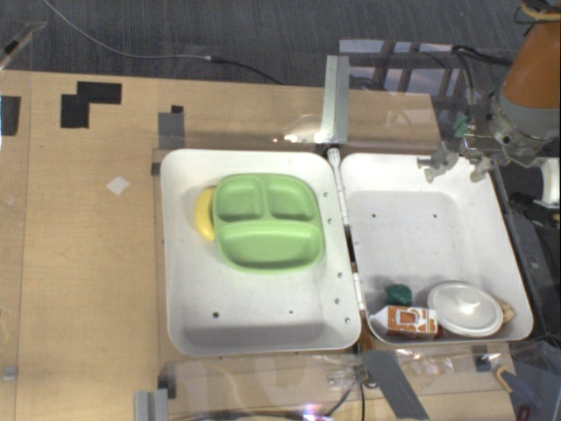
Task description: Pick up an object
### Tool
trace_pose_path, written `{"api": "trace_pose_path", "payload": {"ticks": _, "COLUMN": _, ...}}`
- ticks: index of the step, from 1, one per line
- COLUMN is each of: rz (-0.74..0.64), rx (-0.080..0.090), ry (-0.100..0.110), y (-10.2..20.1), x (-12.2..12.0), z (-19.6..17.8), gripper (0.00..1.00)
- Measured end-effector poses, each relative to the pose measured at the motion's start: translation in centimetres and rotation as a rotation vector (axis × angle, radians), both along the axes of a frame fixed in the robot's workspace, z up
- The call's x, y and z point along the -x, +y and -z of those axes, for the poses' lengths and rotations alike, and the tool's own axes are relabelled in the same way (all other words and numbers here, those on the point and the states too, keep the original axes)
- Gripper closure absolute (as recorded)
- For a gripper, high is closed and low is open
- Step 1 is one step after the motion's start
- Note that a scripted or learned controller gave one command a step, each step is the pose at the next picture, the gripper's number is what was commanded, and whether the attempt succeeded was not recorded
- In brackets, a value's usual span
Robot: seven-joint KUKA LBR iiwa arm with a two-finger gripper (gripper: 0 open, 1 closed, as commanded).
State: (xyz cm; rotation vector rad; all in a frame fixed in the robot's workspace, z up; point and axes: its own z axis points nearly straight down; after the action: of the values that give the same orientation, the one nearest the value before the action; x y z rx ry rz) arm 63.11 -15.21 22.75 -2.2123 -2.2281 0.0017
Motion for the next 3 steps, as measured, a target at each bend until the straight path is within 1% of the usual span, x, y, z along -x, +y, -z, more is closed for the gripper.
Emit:
{"api": "trace_pose_path", "payload": {"ticks": 1, "rz": 0.408, "rx": 0.0, "ry": 0.004, "y": 2.5, "x": 3.9, "z": 8.7, "gripper": 0.0}}
{"api": "trace_pose_path", "payload": {"ticks": 2, "rz": 0.287, "rx": 0.0, "ry": -0.011, "y": 4.3, "x": 7.6, "z": 14.0, "gripper": 0.0}}
{"api": "trace_pose_path", "payload": {"ticks": 3, "rz": -0.236, "rx": 0.0, "ry": -0.002, "y": 7.9, "x": 8.2, "z": 4.5, "gripper": 0.0}}
